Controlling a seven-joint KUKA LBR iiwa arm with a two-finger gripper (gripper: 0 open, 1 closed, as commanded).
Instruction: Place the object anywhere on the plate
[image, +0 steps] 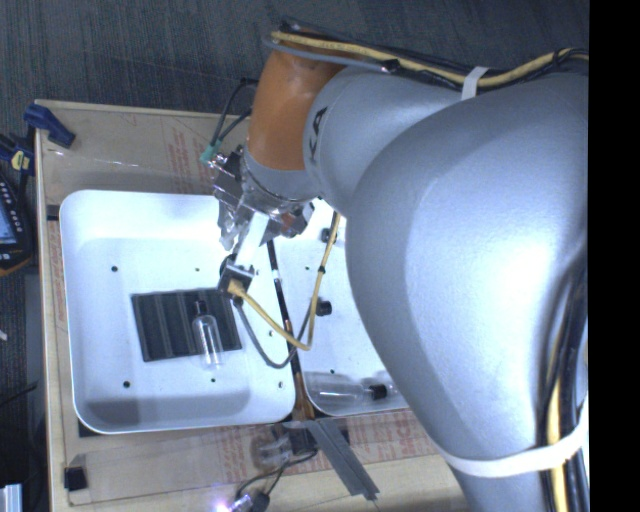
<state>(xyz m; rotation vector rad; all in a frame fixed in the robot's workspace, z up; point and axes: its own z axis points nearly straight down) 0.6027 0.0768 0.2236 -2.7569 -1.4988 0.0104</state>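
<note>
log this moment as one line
gripper: over left bin, apart from ribbed plate | clear tube: lying on ribbed plate | second tube: right bin

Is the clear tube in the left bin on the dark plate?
On: the clear tube lies on the dark plate near its right edge.

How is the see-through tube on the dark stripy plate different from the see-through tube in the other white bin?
The small clear tube lies on the dark ribbed rectangular plate in the left white bin; the clear black-ended tube lies on the bare floor of the right white bin. The first points up-and-down in the view, the second sideways. Both are see-through and lying flat.
</note>
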